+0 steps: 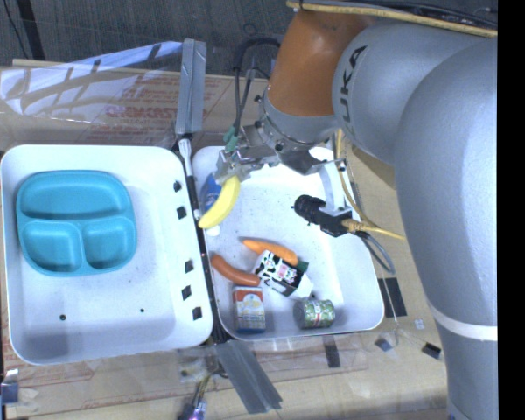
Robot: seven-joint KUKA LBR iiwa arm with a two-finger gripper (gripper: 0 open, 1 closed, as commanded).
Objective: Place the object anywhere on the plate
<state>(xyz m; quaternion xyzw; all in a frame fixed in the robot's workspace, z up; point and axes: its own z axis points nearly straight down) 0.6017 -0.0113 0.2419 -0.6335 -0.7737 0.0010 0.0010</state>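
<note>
At far left, the left bin [87, 322] holds a blue three-compartment plate [76, 221] toward its 10 o'clock corner. Centre: the dividing rims of the two bins meet, with a grey tape strip [190, 86] running up toward 12 o'clock. Right of centre, the right bin [363, 274] contains a banana [220, 202] at its 10 o'clock edge, lying tilted against the left wall. The gripper [234, 157] sits directly over the banana's upper end; whether its fingers clasp the fruit cannot be told. Toward 6 o'clock of the banana lie a carrot [269, 249], a sausage [234, 271], a black-and-white pouch [281, 274], a small carton [249, 310] and a green can [316, 312]. Far right, the grey arm [429, 147] with its orange band [306, 59] reaches inward.
</note>
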